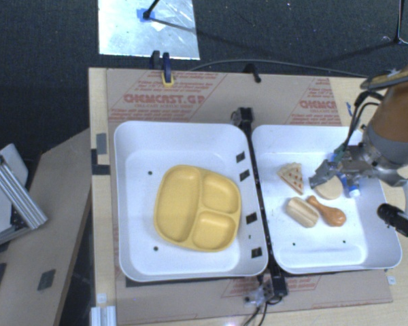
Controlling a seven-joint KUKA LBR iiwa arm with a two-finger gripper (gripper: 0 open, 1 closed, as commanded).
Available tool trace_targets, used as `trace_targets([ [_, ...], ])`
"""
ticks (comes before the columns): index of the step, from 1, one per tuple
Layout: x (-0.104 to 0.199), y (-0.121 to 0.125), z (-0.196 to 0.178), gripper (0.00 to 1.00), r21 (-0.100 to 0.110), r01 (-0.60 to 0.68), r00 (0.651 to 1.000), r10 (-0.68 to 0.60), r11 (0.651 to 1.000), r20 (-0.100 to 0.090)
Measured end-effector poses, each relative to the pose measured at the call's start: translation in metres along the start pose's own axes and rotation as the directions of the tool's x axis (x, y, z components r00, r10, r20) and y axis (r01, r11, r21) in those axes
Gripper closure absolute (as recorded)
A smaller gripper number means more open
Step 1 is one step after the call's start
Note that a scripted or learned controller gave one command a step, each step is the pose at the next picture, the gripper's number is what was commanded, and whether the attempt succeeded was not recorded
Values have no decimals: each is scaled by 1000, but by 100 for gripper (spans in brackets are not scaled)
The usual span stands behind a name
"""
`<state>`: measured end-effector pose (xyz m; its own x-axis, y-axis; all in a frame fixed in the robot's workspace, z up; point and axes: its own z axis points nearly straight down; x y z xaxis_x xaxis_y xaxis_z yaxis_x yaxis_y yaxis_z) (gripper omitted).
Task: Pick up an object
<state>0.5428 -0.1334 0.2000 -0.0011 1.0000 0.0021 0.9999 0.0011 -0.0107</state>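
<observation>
Over the right bin's (377, 246) far-right part the gripper (334, 175) hangs low, its grey fingers reaching toward the left from the arm (394, 124), whose orange band sits just above the wrist. Whether those fingers are parted or closed cannot be told from this slant, and nothing is plainly seen between them. Directly under and just beside the fingertips lies a pale round food piece (328, 189), partly covered by the gripper — touching or not, one cannot say. Just in front of it rests a toy drumstick (328, 212), its bone end pointing back toward the gripper, and to the drumstick's left, touching or nearly so, lies a tan bread roll (302, 211). Farther back and left sits a wedge of cheese (292, 178), apart from the rest. The left bin (132, 182) holds a yellow divided plate (197, 208) with three compartments, lying flat near the middle. Between the two bins runs a dark divider strip (253, 189) with black clips. Both bins stand on a cardboard sheet (190, 97) — printed in red — spread over the bench (61, 202).
</observation>
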Motion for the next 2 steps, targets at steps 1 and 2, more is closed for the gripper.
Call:
trace_targets([
  [1, 0, 3, -6, 0, -13, 3, 1000, -3, 1000, 2],
  [2, 5, -1, 38, 0, -9, 1, 1000, -1, 1000, 1],
])
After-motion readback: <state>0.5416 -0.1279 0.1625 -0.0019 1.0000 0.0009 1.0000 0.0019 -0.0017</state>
